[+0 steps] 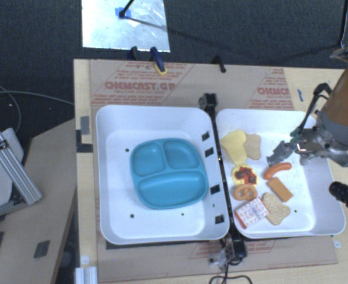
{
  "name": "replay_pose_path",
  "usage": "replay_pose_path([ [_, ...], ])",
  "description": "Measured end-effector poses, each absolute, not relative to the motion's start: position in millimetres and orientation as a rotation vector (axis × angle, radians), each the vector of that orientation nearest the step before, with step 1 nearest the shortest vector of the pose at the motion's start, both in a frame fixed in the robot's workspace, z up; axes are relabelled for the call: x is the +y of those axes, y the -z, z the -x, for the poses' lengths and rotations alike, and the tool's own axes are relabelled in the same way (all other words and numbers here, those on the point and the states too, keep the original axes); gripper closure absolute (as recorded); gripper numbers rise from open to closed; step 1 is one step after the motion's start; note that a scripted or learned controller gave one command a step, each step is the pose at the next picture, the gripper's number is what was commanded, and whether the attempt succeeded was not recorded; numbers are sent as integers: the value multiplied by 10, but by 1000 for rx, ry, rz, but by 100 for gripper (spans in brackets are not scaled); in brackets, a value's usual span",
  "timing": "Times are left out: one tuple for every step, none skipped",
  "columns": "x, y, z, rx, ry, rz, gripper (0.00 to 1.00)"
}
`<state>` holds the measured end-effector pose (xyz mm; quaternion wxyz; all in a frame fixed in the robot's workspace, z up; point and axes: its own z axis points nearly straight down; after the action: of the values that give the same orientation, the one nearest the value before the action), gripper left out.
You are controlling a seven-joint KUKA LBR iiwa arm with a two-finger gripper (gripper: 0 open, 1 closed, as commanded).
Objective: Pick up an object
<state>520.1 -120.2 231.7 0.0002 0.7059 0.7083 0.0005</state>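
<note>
At the near edge of the right bin (324, 223) lie a red-and-white packet (251, 211) and a tan bread slice (276, 209), touching each other. Just beyond them sit a pretzel (244, 191) and an orange block (279, 189). Farther in are a small pizza piece (244, 174) and a red sausage (277, 170). The tool (278, 154) hangs just above the sausage's far side, its dark tips spread and nothing between them. Behind these, a yellow cheese piece (235, 145) lies beside a pale cracker (253, 146). In the left bin (117, 129) rests a blue divided plate (168, 172). Both bins stand on the cardboard-covered counter (179, 81).
</note>
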Motion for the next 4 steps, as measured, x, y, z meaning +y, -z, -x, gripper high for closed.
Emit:
replay_pose_path([
  [-1200,-2427,-5212,2226,-5,-2212,100],
  [-571,-2113,-4904,2235,0,-2214,100],
  [-34,-2858,-4883,2230,-14,-2205,100],
  [148,-2294,-4859,2231,3,-2217,100],
])
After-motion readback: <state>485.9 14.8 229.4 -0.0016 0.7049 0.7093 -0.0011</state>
